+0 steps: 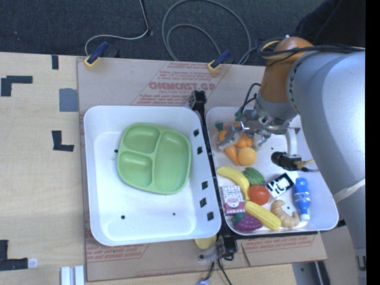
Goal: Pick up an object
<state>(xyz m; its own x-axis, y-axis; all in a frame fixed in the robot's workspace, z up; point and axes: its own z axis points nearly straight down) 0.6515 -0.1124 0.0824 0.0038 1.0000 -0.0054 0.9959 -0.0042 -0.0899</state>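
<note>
Two shallow white bins sit side by side on a cardboard-covered bench. The left bin (101, 218) holds only a green divided plate (154, 158), lying flat toward its far side, which keeps it apart from the cluttered pick area. The right bin (323, 218) is crowded with toy food: an orange (246, 155) near the far edge, a banana (234, 177) at the middle, a tomato (259, 193), corn (263, 215), grapes (248, 222) at the near edge, and a blue bottle (301, 198) by the right edge. The grey arm reaches in from the right, its wrist turned downward, and the gripper (252, 129) is low over the right bin's far edge, just above the orange. Whether it is spread or closed cannot be told, and nothing is visibly held.
</note>
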